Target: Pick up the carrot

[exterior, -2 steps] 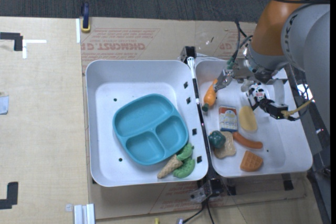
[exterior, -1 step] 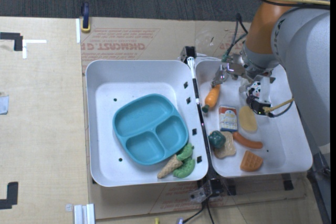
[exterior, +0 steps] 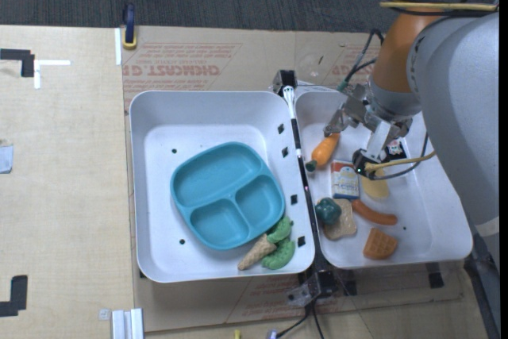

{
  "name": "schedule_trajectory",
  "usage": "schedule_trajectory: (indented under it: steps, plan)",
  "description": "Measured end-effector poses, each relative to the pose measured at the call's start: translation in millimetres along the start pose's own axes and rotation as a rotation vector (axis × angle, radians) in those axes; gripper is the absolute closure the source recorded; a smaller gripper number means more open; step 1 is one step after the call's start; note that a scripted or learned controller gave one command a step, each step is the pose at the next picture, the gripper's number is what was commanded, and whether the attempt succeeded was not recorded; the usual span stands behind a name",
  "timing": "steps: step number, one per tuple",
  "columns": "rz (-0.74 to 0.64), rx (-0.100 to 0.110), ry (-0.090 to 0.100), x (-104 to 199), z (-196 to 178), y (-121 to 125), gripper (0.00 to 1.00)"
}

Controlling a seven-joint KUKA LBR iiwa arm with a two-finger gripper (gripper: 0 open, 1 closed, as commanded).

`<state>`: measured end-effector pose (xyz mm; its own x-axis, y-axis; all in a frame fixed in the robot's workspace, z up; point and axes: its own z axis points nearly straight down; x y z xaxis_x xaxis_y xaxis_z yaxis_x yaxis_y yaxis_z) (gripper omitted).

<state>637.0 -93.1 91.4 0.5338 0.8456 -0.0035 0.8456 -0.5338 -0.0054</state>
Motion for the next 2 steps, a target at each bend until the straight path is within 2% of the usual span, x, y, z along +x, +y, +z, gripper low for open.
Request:
schedule_trajectory:
  steps: [1,2]
  plan:
    - [0.288,0.002,0.002,-31,1,-35,0.00]
    - [0.506,0.002,0.002,-31,1,-45,0.00]
